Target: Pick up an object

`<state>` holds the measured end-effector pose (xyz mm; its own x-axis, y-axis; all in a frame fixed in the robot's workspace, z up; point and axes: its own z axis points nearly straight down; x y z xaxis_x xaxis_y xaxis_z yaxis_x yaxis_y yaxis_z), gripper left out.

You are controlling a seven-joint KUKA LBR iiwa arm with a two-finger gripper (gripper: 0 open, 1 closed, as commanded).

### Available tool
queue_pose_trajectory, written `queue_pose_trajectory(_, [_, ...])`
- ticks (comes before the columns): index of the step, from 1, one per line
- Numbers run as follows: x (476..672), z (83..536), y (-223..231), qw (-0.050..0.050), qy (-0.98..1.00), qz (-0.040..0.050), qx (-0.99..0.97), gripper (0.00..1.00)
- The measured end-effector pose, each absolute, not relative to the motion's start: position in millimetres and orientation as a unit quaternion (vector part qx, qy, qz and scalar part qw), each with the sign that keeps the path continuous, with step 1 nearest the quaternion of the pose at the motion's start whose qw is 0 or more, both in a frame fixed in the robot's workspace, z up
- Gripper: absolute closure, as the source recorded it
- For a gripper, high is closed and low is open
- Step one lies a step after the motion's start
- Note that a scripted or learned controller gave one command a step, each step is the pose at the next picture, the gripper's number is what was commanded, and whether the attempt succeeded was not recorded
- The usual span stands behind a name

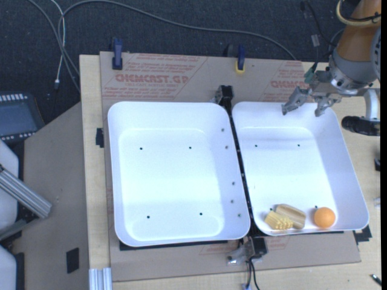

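Your gripper (308, 104) hangs with fingers spread and nothing between them, over the far rim of the right bin (338, 156). Well apart from it, at that bin's near edge, you see an orange ball (325, 217), a tan roll (291, 211) and a yellow corn piece (278, 222) touching the roll.

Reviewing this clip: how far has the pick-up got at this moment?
Nothing looks done yet. The gripper hangs open over the far edge of the right bin with nothing between its fingers. The orange ball, the yellow corn-like piece and the tan bread-like roll all lie at the bin's near edge, away from the gripper. Left: travel to one of them, descend, close and lift.
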<state>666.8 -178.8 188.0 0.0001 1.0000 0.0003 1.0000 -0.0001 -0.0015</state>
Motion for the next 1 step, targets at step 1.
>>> queue_pose_trajectory(1, [667.5, 189.5, -178.6, 0.000, -0.707, -0.0003, -0.707, 0.00])
